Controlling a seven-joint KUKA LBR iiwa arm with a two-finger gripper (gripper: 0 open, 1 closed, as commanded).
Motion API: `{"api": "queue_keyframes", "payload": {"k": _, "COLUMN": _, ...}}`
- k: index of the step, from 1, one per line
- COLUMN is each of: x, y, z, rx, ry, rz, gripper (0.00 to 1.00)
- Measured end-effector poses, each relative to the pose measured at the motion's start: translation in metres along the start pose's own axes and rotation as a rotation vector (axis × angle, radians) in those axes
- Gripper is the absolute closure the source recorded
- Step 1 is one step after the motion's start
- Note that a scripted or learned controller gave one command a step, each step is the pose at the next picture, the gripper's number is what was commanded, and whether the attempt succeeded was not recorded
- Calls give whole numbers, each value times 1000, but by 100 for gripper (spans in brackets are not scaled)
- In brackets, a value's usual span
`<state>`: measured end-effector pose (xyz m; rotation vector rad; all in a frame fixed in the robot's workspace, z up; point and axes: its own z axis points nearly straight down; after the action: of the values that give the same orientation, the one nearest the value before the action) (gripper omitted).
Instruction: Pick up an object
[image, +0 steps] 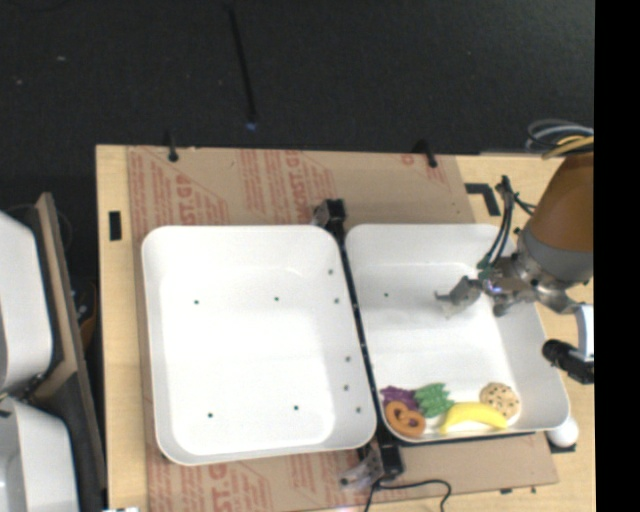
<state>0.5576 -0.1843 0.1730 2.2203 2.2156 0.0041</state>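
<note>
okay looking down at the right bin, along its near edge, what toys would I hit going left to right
purple grapes → orange doughnut → green leafy piece → yellow banana → cookie. The grapes and doughnut overlap closely, so their order is approximate. The gripper hangs farther back in the right bin.

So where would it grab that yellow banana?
Probably across the middle of the banana, from straight above. It lies flat along the right bin's near wall, with a cookie and green toy close behind, so its ends look crowded.

The arm (560, 225) was grey with an orange band. Thin cables looped beside it. Its gripper (462, 293) was grey metal.
</note>
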Motion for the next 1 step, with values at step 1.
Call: {"api": "queue_keyframes", "payload": {"k": 1, "x": 41, "y": 12, "z": 7, "rx": 5, "ry": 2, "rz": -5, "gripper": 0}}
